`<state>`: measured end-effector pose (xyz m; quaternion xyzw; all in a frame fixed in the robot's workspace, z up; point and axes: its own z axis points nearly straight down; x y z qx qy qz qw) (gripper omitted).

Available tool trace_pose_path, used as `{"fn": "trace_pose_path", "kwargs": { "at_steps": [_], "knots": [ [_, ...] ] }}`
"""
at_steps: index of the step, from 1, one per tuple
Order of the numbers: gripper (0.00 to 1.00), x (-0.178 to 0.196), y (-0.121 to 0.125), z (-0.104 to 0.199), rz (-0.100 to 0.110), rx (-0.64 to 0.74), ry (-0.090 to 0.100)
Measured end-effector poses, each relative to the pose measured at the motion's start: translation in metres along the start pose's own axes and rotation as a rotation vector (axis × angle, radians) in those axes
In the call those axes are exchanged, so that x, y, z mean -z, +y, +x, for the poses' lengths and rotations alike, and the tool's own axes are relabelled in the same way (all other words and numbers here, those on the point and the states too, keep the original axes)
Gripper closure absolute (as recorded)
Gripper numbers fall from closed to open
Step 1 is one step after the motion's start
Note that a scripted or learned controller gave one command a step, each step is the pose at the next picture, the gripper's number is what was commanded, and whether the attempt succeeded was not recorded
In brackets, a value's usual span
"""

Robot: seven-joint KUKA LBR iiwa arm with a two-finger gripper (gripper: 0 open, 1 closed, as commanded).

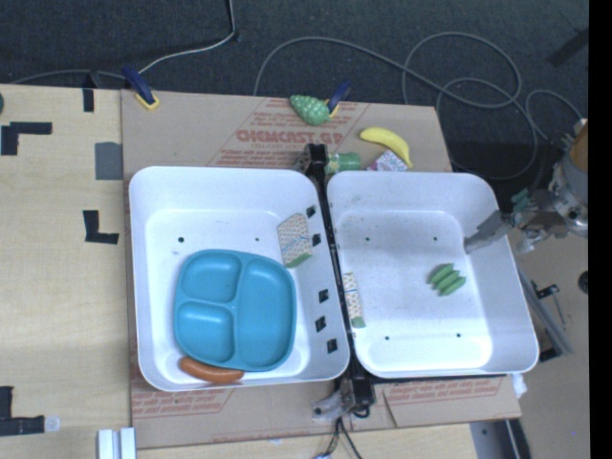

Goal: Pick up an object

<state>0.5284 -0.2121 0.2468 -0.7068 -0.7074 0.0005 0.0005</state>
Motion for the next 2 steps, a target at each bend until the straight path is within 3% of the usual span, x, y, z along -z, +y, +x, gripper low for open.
{"fn": "trace_pose_path", "kwargs": {
  "at_steps": [1,2],
  "knots": [
    [0.0,-0.16,0.028,0.004,-0.006,0.001,-0.001],
    [1.0,-0.149,0.029,0.003,-0.009,0.001,-0.006]
  ]
}}
